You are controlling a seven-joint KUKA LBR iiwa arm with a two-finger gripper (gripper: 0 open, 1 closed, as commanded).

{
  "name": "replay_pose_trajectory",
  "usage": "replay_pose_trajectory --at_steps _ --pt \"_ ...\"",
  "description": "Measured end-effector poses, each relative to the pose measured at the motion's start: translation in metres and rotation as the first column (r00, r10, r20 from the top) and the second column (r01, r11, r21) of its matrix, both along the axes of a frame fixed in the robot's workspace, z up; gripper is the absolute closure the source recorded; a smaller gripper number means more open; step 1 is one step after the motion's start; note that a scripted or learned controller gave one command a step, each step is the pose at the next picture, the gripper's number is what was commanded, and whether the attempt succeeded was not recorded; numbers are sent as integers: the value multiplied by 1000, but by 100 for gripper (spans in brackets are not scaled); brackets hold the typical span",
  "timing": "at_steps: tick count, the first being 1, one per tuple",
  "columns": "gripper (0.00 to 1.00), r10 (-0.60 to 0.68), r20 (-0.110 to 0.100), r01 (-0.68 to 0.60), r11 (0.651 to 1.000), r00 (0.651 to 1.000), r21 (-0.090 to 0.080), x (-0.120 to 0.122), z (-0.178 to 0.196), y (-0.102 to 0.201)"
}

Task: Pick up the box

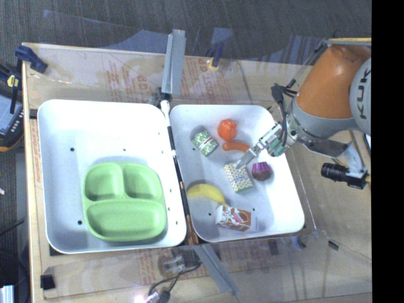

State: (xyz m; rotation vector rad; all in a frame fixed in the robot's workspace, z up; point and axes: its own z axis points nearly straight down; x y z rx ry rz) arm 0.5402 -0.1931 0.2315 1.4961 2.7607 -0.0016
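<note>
Over the right bin (287,197), the gripper (243,163) has its tips at the upper edge of the small patterned box (238,177), which lies flat on the bin floor near the middle. Nothing sits between the fingers as far as the view shows, so the pick looks not yet made: the reach toward the box appears done, while the closing, the lift and the carry are all left. Whether the fingers are spread or pressed together cannot be told at this size, since they read as one pale sliver against the white floor.

The box itself is a small, squarish carton with a fine white and yellow-green checked print, turned a little askew to the bin walls. It probably rests on a broad face, though the slant of the camera makes its height hard to judge.

Its neighbours crowd it somewhat. A dark purple object (262,171) sits just beside its right edge, an orange carrot-like piece (236,146) lies near above, and a banana (207,192) lies near to its lower left. A red and white carton (235,218) lies nearer the front wall, and a green patterned packet (205,142) lies toward the upper left. The left bin (57,125) holds a green divided tray (125,202).
</note>
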Motion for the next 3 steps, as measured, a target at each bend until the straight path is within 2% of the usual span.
replay_pose_trajectory --at_steps 1,2,3 --pt "0 -89 -3 89 996 996 1 20 -127 -16" --pt "100 -86 -3 86 996 996 1 20 -117 -16" --pt "100 21 0 -21 1000 1000 1 -23 6 42"
